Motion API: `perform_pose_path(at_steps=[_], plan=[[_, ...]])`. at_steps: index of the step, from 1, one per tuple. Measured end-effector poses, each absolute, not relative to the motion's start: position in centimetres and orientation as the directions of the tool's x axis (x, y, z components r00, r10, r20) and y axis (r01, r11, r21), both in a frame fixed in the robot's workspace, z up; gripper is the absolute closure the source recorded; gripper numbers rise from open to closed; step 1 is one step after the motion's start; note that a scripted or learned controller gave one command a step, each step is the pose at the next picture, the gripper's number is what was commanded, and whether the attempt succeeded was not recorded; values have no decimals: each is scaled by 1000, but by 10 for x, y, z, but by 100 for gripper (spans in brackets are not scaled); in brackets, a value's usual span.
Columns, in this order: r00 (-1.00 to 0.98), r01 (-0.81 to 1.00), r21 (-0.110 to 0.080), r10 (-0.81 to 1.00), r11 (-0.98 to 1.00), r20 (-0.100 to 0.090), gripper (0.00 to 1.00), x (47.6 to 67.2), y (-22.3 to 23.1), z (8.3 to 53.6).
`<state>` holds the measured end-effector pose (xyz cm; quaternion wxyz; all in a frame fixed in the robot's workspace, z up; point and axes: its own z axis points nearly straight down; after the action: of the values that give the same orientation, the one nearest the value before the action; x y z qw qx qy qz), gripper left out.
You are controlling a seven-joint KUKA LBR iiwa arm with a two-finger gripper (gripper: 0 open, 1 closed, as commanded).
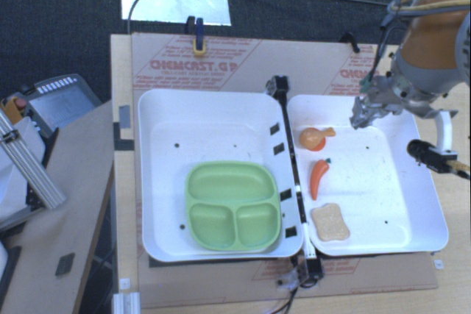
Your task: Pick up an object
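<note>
— Bins first: what is sitting in them?

— Two white bins are lying side by side. The left bin [158, 121] is holding a green divided plate [234, 206], which is resting toward its near right corner. The right bin [419, 232] is holding three small things along its left side: an orange pear-shaped piece [315, 137] at the far end, an orange-red carrot [319, 176] just nearer than that, and a tan slice of bread [330, 223] nearest of all. They are lying apart, not touching one another.

— And the arm?

— It is reaching in from the right, with its orange band showing at the far right. The gripper [362, 117] is hanging over the far part of the right bin, to the right of the pear-shaped piece and apart from it.

— Is it holding anything?

— Nothing is showing between its tips, as far as I am seeing. Whether it is open or closed, I cannot tell from this angle; the end is looking like one dark grey lump.

— Anything else on the bench?

— A yellow clamp [199, 46] is sitting at the far edge of the board, beyond the left bin.
</note>
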<state>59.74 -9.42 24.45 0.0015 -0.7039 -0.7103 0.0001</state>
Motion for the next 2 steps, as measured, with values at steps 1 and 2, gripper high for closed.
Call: perform_pose_path(at_steps=[1,2], plan=[[-9,1000,-4,1000,9,2,100,586,-47,230],[-10,1000,-3,1000,10,2,100,567,5,237]])
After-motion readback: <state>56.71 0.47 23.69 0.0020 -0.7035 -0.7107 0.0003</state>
